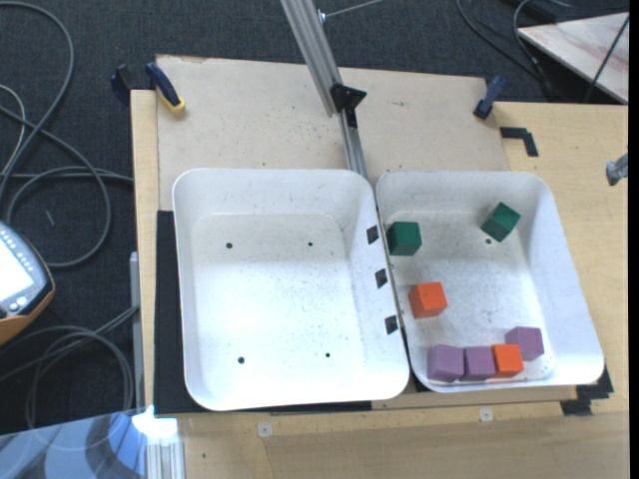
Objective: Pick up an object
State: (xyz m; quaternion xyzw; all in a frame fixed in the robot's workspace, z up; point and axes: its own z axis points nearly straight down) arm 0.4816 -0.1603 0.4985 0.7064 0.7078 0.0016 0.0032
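The right bin [565,279] holds several small cubes. A green cube [403,238] lies near its left wall and a second green cube [500,222] sits tilted toward the back right. An orange cube [428,299] rests alone in the middle. Along the front wall runs a row of two purple cubes [446,362] [479,361], a small orange cube [508,359] and one more purple cube [525,342] just behind it.
The left bin [200,267] stands beside the right one, their walls touching. A slanted metal pole [310,38] rises from the bench behind the bins. Blue clamps [163,85] [488,96] grip the board's back corners. A small grey piece [617,169] pokes in at the right edge.
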